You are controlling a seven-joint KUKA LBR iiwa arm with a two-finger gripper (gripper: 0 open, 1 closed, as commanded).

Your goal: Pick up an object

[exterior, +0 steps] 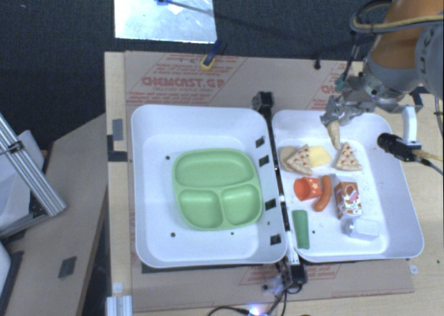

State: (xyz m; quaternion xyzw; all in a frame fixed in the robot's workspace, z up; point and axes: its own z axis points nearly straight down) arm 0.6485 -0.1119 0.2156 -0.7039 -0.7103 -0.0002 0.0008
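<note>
While the green tray (215, 188) lies in the left bin (149, 134), toy foods crowd the right bin (399, 228): pizza wedges (298, 160), a sausage (323, 194), a carton (348, 199). At upper right the hand (335, 123) pinches a pale strip (335, 134) hanging over that bin; the pick looks made, calling next for a straight lift.

pale piece (335, 134): tan, narrow, hanging upright between the fingertips of the gripper (335, 119), lifted over the right bin (395, 238) at about 12 o'clock; its lower end is near the pizza slice (347, 158).
</note>
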